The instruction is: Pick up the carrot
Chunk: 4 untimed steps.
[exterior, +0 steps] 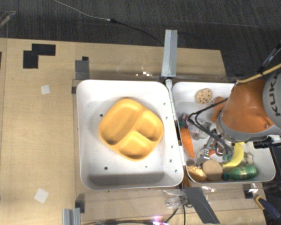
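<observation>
Camera view: "KU" reads on the arm (271,102); whether the jaws grip the carrot (188,143) is unclear.

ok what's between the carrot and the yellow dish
In the camera view, the two bins' touching walls separate the carrot from the yellow dish.

Carrot (188,143) in right bin (270,168)

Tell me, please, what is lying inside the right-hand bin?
The right bin holds a carrot by its left wall, a cookie, a banana, a green item and brown food. The arm covers the bin's middle.
</observation>
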Available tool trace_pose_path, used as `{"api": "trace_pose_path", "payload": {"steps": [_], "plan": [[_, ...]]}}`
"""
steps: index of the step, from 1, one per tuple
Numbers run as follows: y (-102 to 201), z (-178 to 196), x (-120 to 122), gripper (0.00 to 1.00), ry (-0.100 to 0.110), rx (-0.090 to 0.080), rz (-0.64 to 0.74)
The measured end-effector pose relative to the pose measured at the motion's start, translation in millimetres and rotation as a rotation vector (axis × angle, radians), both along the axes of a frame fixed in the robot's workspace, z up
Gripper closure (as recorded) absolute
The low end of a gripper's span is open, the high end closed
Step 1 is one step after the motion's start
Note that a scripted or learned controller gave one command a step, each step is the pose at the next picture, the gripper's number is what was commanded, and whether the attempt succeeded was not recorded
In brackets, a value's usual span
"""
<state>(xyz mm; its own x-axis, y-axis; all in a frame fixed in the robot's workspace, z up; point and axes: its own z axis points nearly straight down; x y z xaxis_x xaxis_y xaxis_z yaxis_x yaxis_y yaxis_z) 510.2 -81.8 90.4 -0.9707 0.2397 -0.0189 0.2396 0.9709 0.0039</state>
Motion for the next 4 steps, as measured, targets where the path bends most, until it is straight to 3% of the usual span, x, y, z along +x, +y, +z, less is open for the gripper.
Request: {"api": "trace_pose_path", "payload": {"steps": [1,2,3,4], "plan": [[-40,16,-22,0.0,0.012,0.004,-0.385],[-1,1,-13,0.0,0.013,0.007,-0.467],[0,13,-10,1.0,0.007,0.009,-0.461],[-1,0,-18,1.0,0.003,0.015,-0.802]]}}
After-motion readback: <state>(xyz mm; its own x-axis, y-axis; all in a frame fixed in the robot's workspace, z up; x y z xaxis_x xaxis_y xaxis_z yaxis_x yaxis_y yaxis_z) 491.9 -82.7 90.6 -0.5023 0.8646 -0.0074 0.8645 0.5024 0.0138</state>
